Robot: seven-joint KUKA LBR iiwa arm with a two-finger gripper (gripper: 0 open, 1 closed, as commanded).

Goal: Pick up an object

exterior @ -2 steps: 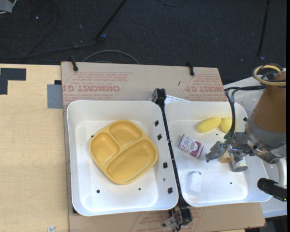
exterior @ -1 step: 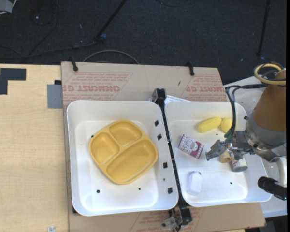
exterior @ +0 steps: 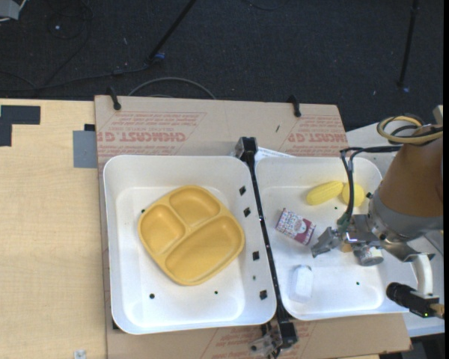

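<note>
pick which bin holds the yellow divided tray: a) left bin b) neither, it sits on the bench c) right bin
a: the yellow divided tray lies flat on the floor of the left bin, while the right bin holds the small items, such as the pink carton.

Plastic bins on cardboard and pale wood

Both white bins [exterior: 127, 200] looked like smooth, faintly glossy plastic, as did the yellow divided tray [exterior: 191, 234] with its soft sheen. The sheet under them [exterior: 209, 129] was matt brown printed cardboard, beside a pale wood-grain benchtop [exterior: 37, 238]. The small pink carton [exterior: 295, 226] seemed printed paper; the gripper [exterior: 333, 241] was dull grey metal.
</note>
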